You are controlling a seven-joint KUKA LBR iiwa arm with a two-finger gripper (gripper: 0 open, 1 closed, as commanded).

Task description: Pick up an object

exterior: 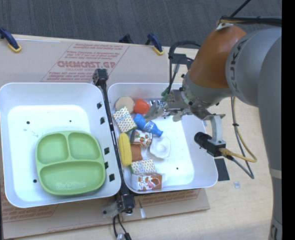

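I see the gripper (pixel 160 109) low over the right bin, jaws unreadable, blue bottle (pixel 148 124) just below-left of it.

Bins (pixel 17 104): white plastic, smooth, slight sheen | Plate (pixel 69 162): green plastic, matt | Board (pixel 87 61) under bins: brown cardboard, matt, red print | Arm (pixel 257 59): grey casing, smooth; orange band (pixel 215 54) glossy | Corn (pixel 124 148): yellow plastic, ribbed | Bottle (pixel 148 125): blue plastic, glossy | Floor (pixel 87 9) far: grey carpet, rough
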